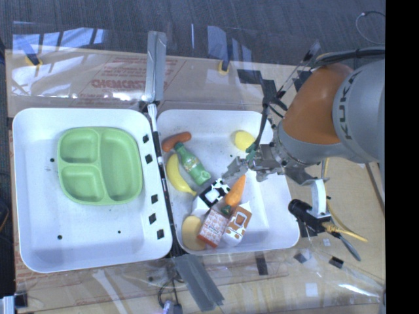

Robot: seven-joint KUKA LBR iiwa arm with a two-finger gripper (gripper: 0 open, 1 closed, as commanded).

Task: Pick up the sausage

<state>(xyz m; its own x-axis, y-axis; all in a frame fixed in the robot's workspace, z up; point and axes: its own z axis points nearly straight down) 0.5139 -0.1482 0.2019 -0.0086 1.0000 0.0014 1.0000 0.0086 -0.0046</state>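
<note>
Sausage [177, 140] lies in the right bin [278, 237], at its upper-left corner, close to the divider between the bins; its long axis runs roughly left-right, tilted slightly up toward the right; a green bottle [192, 165] and a banana [176, 175] lie just below it. Tool [237, 170] sits mid-bin, over the carrot [236, 190] and near the black-and-white tag [216, 191]; sausage is therefore up and to the left of the tool, apart from it, with the bottle between; whether the tool is spread or closed cannot be told from this view; nothing is seen held. Judgement: the move needs a traverse toward that corner, jaws set across the sausage's short axis; wall proximity may crowd the approach.
</note>
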